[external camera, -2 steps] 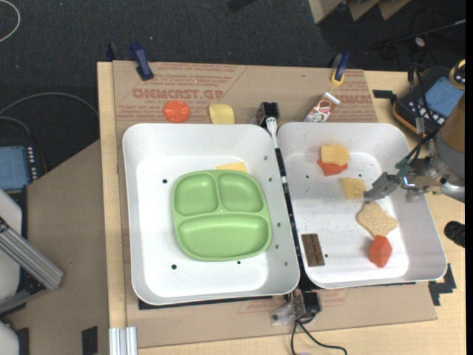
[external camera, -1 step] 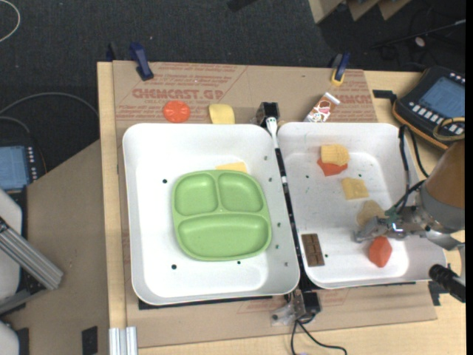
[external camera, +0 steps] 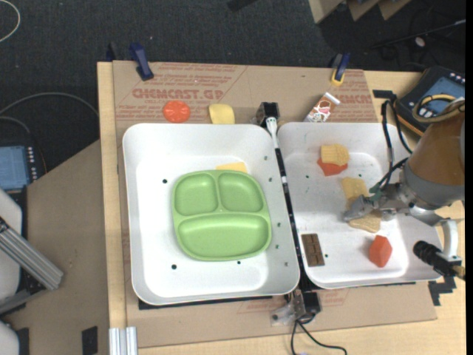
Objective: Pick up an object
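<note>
1. Camera view, looking down at a slant: two white bins side by side on a bench covered with brown board.
2. Left bin (external camera: 148,220) carries a green divided tray (external camera: 220,214) near its middle, with a pale yellow piece (external camera: 232,167) just beyond the tray's far edge.
3. Right bin (external camera: 310,146) carries the loose things: a yellow-and-red block (external camera: 333,158) toward the far edge, a tan block (external camera: 354,188) near the middle, a flat tan piece (external camera: 365,222) just nearer than that, a red block (external camera: 380,251) toward the near right corner, and a dark brown bar (external camera: 312,248) by the near left edge.
4. Outside the bins, along the far edge of the board, lie an orange disc (external camera: 177,111), a yellow lump (external camera: 221,114) and a small packet (external camera: 322,109).
5. Arm reaches in from the right, and its gripper (external camera: 363,208) is low in the right bin, right at the flat tan piece and just beside the tan block.
6. Jaws — I cannot tell whether they are open or closed; the wrist and dark fittings hide the tips.
7. Progress, as a judgement: the reach looks done and the gripper is down at a candidate, but nothing is visibly lifted — every object appears to rest on the bin floor. A secure grasp and the lift are left.
</note>
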Tool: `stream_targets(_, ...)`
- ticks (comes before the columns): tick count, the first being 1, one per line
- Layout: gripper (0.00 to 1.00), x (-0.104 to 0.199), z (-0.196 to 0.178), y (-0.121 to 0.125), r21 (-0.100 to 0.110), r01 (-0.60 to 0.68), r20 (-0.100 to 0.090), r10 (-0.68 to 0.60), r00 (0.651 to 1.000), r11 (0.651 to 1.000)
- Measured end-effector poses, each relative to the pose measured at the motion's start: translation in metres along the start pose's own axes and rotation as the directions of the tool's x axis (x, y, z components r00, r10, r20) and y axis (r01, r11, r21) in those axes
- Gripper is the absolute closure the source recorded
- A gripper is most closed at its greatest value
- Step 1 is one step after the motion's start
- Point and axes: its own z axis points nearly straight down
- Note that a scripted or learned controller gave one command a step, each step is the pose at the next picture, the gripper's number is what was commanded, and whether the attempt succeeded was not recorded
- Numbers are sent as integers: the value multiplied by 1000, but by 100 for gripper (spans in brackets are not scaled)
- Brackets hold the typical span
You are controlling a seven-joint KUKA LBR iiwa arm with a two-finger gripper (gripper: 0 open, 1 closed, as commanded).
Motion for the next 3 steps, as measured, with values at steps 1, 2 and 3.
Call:
stream_targets(1,100,-2,-11,-1,-2,-3,2,3,1000,1000)
stream_targets(2,100,81,-7,24,1,4,-4,-4,1000,1000)
stream_targets(3,100,175,-106,60,-9,8,-5,-8,1000,1000)
